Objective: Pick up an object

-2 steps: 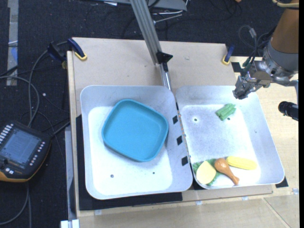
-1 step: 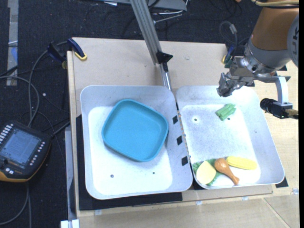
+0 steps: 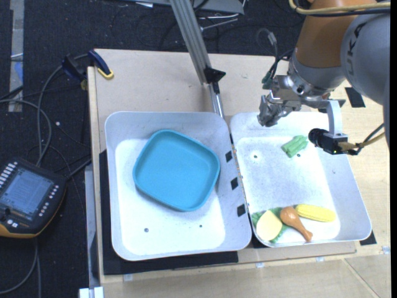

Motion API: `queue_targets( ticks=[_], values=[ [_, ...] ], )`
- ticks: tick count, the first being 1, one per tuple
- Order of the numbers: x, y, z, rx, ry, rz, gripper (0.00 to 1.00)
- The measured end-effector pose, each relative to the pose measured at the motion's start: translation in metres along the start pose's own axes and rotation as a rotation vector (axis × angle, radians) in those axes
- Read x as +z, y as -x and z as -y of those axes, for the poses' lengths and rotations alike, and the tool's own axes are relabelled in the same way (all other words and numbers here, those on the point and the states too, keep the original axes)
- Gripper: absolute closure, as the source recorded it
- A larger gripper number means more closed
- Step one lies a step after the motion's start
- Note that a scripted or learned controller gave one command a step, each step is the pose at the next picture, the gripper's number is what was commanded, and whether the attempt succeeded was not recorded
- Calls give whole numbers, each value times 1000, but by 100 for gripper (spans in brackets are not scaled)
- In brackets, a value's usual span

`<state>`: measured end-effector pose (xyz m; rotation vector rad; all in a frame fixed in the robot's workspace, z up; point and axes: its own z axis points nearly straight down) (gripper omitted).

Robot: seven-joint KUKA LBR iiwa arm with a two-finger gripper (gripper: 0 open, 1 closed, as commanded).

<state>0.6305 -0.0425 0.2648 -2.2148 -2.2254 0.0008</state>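
Observation:
My gripper (image 3: 268,118) hangs over the back left corner of the right bin (image 3: 347,185), with nothing visible between its fingers. A small green object (image 3: 294,146) lies on the bin floor just right of and in front of the gripper. At the bin's front edge lie a pale yellow-green disc (image 3: 269,226), an orange-brown drumstick-shaped piece (image 3: 296,221) and a yellow corn-like piece (image 3: 316,213). A blue square plate (image 3: 176,169) rests in the left bin (image 3: 124,228).
A slanted metal pole (image 3: 193,36) rises from behind the gap between the bins. The grey arm with its orange band (image 3: 338,17) fills the upper right. A handheld pendant (image 3: 28,194) lies off the bench at left.

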Motion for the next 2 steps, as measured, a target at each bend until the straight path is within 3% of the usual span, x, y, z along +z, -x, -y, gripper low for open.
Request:
queue_targets(
  ticks=[1, 2],
  values=[
    [16, -54, -14, 0, 0, 0, 100],
    [17, -110, -8, 0, 1, 0, 100]
  ],
)
